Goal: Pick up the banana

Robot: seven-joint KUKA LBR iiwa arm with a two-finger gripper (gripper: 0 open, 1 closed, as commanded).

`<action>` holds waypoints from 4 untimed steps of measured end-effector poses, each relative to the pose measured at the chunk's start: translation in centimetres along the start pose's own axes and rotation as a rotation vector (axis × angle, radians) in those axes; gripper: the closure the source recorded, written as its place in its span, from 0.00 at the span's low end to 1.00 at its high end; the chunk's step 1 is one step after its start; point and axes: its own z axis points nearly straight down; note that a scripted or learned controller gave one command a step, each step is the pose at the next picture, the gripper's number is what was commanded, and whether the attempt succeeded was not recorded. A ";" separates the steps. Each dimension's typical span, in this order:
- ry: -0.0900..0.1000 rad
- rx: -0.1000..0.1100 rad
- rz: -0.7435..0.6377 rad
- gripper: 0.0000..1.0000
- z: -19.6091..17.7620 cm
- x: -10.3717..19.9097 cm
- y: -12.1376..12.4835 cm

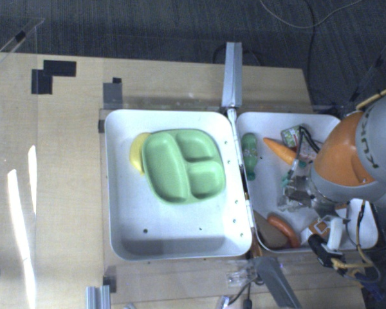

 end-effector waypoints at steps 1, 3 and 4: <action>0.000 0.010 -0.148 1.00 -9.5 4.4 1.3; 0.000 0.013 -0.195 0.00 -9.4 5.4 -1.3; -0.001 0.001 -0.311 0.00 0.2 1.2 6.1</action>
